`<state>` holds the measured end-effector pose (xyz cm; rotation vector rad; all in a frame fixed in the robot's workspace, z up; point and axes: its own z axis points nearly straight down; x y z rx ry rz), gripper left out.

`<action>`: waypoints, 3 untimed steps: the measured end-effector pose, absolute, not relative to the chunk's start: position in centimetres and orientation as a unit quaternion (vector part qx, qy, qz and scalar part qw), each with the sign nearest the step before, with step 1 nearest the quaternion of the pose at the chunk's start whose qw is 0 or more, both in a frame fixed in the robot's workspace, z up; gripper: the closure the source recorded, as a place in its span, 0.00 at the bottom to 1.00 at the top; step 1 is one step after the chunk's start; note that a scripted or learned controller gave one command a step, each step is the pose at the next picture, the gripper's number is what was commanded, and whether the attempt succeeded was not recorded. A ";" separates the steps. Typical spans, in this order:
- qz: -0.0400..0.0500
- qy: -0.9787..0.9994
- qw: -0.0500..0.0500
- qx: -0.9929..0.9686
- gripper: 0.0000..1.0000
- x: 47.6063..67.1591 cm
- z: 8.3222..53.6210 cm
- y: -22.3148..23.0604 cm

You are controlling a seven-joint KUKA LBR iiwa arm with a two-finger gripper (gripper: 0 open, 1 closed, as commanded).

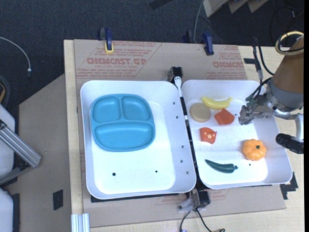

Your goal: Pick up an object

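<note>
The red wedge-shaped piece [224, 117] nearest the gripper [245, 116] looks like a light, rigid plastic toy food, smooth and apt to slip; its flat sides seem the best place to pinch. It is orange-red, angular, lying toward the right bin's [270, 175] back edge, just beside a tan disc [200, 112] and below a yellow banana [216, 102]. The gripper hovers just right of it; whether it is clenched or released I cannot tell.

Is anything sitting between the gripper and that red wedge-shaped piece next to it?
Nothing visible does. The gripper is over the right bin, just right of the red piece, with bare white floor between them. The banana lies above that line and the pumpkin below it.
</note>
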<state>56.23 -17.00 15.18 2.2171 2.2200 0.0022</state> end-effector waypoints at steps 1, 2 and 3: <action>0.002 0.708 0.004 0.706 1.00 57.3 20.6 -16.6; 0.001 0.708 0.003 0.707 1.00 57.4 24.4 -16.6; 0.001 0.709 0.002 0.705 1.00 58.4 25.2 -11.5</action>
